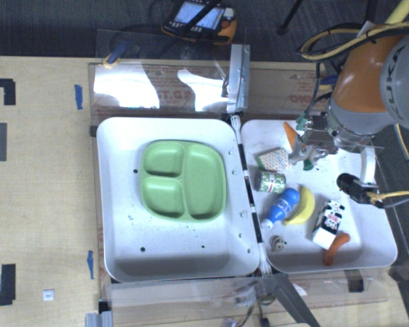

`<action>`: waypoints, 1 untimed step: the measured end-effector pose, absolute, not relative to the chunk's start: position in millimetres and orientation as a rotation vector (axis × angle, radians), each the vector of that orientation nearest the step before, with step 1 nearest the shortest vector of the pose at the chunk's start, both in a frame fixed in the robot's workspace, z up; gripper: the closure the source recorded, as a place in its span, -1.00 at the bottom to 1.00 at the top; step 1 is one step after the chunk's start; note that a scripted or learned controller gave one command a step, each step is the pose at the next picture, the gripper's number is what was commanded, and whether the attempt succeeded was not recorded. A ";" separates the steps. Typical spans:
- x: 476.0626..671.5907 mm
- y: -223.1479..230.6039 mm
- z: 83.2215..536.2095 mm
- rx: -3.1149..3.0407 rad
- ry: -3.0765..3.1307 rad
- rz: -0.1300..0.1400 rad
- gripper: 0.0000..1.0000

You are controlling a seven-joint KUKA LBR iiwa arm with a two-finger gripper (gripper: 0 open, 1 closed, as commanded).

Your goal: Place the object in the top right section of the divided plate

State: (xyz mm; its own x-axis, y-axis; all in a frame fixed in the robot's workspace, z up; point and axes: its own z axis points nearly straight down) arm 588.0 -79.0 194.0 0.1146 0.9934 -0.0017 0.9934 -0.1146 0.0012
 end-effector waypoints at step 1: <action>592.9 -63.7 184.1 2.349 2.088 -0.003 1.00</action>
